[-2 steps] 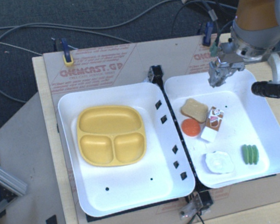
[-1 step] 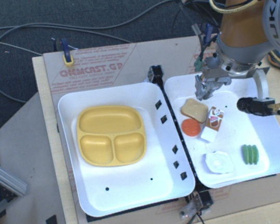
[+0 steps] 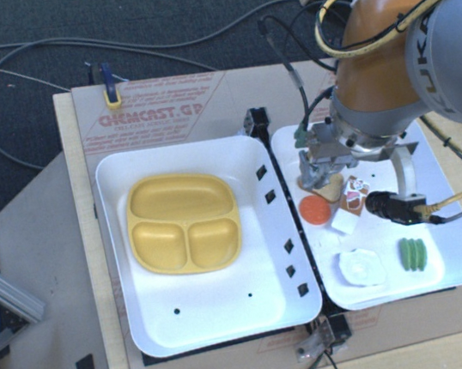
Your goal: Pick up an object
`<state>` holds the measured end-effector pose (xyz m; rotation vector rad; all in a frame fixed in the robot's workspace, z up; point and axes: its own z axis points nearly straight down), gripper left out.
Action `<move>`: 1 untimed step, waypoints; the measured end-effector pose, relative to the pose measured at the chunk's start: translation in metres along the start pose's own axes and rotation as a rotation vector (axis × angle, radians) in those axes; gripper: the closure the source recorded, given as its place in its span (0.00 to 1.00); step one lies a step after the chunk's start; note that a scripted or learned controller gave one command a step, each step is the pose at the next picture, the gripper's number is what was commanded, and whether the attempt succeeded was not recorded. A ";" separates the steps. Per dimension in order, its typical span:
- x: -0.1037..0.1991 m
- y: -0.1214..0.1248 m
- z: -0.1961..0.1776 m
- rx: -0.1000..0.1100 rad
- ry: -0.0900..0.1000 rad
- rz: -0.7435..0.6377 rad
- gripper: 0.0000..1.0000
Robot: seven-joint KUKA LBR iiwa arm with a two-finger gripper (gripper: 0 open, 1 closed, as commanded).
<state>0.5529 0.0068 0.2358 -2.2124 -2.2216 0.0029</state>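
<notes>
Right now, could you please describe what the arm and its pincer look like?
The arm is thick and rounded, grey, with a wide glossy orange band above the wrist. Yellow and black cables loop around that band. The pincer is a compact block of bare grey metal under the wrist, with dark wiring running to it.

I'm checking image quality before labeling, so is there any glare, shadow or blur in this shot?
Camera view: soft, even light; the left bin glares near-white with little surface detail; the arm shadows the right bin beneath it; the small carton is too blurry to read.
</notes>
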 end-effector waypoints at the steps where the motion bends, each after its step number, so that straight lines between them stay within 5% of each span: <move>1: 0.045 -0.016 -0.003 -0.002 -0.001 0.000 1.00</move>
